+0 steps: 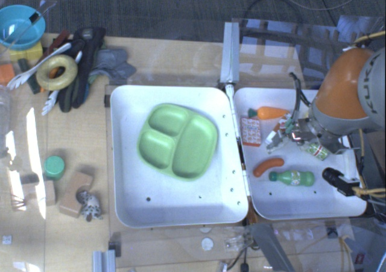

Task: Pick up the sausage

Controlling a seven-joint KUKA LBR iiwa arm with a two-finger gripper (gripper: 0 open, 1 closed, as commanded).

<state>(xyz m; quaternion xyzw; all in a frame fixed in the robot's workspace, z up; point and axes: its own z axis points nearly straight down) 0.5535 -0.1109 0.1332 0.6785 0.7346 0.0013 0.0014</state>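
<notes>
We see the arm (347,93) reaching in from the right, its gripper (283,135) low over the right bin (301,204); whether it is open we cannot tell. The sausage (268,167) lies reddish and slightly curved just below it, untouched.

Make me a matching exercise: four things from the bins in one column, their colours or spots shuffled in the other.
1. sausage
2. carrot
3. divided plate
4. bottle

A. lies in the left bin
B. green, with a white cap, in the right bin
C. reddish, just above the bottle
D. orange, at the right bin's far edge

Pairs: 1-C, 2-D, 3-A, 4-B
</notes>
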